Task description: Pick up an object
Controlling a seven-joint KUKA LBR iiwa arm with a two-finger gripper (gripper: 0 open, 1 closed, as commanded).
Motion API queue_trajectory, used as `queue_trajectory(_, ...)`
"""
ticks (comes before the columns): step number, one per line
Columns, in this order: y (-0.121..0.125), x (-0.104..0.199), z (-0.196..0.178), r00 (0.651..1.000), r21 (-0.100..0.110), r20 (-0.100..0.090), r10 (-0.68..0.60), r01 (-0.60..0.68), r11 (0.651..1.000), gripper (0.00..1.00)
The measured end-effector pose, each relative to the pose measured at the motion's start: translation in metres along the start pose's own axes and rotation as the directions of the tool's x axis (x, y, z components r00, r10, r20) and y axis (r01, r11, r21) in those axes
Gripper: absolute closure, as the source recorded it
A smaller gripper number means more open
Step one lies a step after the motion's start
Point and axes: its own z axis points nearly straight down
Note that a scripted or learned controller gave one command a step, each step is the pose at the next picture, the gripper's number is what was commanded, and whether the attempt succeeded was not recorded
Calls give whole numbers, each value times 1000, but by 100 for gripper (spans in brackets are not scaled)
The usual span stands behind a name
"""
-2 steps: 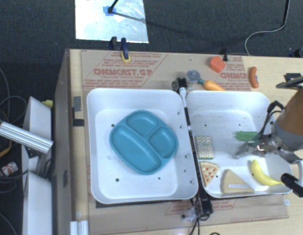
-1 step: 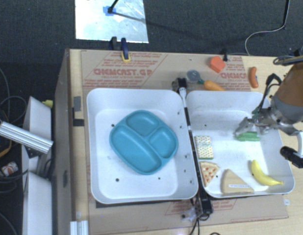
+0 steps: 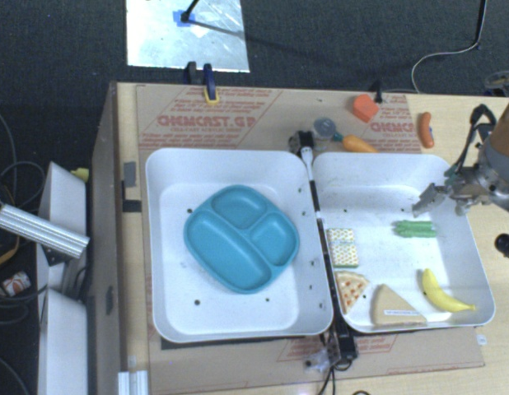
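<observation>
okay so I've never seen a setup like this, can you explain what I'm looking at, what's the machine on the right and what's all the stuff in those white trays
This is one camera fixed above a bench, looking down at a slant. The grey machine entering from the right is a robot arm; its gripper hangs over the right bin, above a green toy vegetable, with nothing visibly between its fingers. That bin also has a toy banana, a wedge of toy cheese, a pizza slice and a patterned cracker. The left bin holds a blue divided plate. A few more toy foods lie on the cardboard behind the bins.
</observation>
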Motion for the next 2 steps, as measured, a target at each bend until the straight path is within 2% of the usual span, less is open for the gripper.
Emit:
queue_trajectory(1,9,2,79,1000,4,-2,0,0,1000,0)
queue_trajectory(2,-30,0,-2,1000,0,1,3,-3,1000,0)
